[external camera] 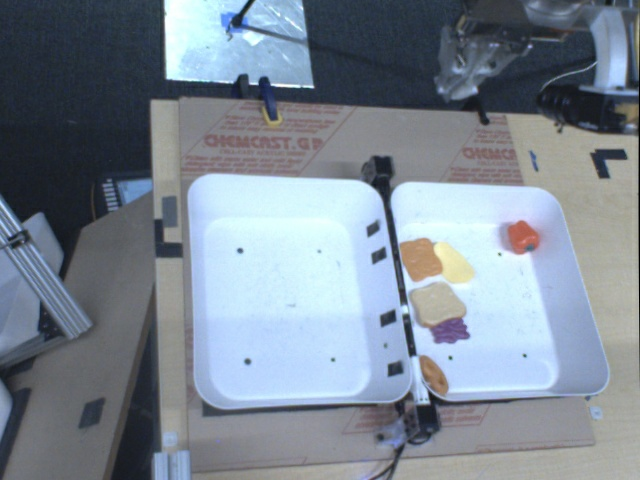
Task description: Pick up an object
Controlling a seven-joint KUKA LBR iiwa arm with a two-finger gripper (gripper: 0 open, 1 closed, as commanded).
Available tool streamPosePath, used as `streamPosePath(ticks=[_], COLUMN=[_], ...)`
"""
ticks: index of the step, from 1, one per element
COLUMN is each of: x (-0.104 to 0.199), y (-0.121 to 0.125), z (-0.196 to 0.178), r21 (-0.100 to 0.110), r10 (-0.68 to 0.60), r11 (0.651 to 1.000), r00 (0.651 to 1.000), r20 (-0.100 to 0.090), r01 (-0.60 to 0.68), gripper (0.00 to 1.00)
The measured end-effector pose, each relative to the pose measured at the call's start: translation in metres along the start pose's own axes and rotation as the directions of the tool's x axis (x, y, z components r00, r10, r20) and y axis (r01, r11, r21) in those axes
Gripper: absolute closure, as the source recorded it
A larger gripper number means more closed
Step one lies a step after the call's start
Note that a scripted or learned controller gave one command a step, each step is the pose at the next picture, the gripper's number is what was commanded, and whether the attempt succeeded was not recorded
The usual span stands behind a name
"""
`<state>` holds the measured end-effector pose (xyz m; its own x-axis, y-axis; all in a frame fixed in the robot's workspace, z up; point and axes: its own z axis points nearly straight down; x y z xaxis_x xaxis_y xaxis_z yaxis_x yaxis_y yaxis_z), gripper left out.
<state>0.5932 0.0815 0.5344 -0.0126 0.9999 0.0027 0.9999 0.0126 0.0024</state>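
1. Black clips and thin wires [410, 430] sit at the near edge, right where the two bins meet.
2. Just behind them is a small round brown toy like a little doughnut [433, 373]. It lies in the near left corner of the right-hand shallow white plastic bin [570, 298].
3. Further back in that bin are a bumpy purple toy [450, 331], a tan toy slice of bread [437, 303], a pale yellow flat toy [455, 264] and an orange-brown flat toy [421, 258]. They sit close together near the bin's left wall. The bread touches the purple toy.
4. A red and orange toy like a small pepper [522, 236] lies by itself near the far right corner, well apart from the others.
5. The left-hand shallow white plastic bin [215, 218] shows a few small dark dots on its floor.
6. Both bins rest on a big flat brown cardboard sheet with red letters [300, 133]. The sheet lies on the pale wooden worktop [585, 183].
7. A yellow and blue clamp [269, 103] grips the far edge of the cardboard.
8. Behind it, a shiny silver square plate [240, 28] lies on the dark floor [80, 58].
9. A silver metal bar [35, 268] leans at the left side.
10. The grey metal pincer [462, 76] hangs up high past the far edge of the right bin, well apart from every toy. I cannot tell how it is set.
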Motion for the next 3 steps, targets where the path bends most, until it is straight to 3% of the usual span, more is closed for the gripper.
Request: streamPosePath(ticks=[1,2,3], x=[0.09,0.156,0.105], y=[0.043,0.077,0.058], z=[0.001,0.001,0.169], r21=[0.0,0.001,0.018], r10=[0.0,0.003,0.015], r11=[1.0,1.0,1.0], r00=[1.0,1.0,1.0], r20=[0.0,0.0,0.008], r01=[0.0,-0.003,-0.015], gripper=[1.0,1.0,1.0])
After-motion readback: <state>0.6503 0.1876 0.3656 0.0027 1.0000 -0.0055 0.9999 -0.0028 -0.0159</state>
